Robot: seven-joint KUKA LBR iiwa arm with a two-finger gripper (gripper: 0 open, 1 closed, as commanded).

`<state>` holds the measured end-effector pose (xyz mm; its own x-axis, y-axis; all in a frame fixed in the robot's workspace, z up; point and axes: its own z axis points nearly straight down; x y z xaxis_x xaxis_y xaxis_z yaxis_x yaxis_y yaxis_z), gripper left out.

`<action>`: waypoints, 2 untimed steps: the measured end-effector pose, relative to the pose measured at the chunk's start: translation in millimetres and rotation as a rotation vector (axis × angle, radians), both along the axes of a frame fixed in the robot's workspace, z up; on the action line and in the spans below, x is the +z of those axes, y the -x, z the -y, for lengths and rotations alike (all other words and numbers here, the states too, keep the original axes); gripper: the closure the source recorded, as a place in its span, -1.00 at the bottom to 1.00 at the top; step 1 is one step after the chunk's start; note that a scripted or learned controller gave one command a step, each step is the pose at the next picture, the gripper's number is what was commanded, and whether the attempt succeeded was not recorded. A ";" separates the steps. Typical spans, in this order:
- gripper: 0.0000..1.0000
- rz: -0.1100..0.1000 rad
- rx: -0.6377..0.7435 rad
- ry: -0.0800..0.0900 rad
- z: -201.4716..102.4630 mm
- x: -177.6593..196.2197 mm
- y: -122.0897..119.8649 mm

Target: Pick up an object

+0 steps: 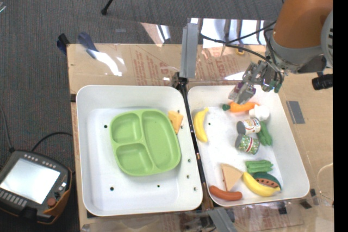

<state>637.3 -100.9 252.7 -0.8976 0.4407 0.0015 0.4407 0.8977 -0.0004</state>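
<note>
In the camera view, the gripper (243,94) is hanging over the far edge of the right bin (291,141), its fingers reaching down just beside the carrot (241,107); whether they are parted or closed I cannot tell, and nothing is visibly caught between them. The approach step seems to be under way; next it would need to settle around the carrot and close.

The right bin is holding a banana (201,124) by its left wall, a small can (248,143) mid-bin, and a cheese wedge (230,176) and sausage (225,193) near its front edge. The left bin (95,117) is carrying a green divided plate (145,142).
</note>
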 end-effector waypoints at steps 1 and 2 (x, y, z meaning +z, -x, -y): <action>1.00 0.003 -0.088 -0.001 -54.6 12.2 1.9; 1.00 -0.011 0.010 -0.001 46.0 -104.2 27.0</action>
<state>610.3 -146.9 148.5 -0.9020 0.4316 0.0123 0.4316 0.9021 -0.0041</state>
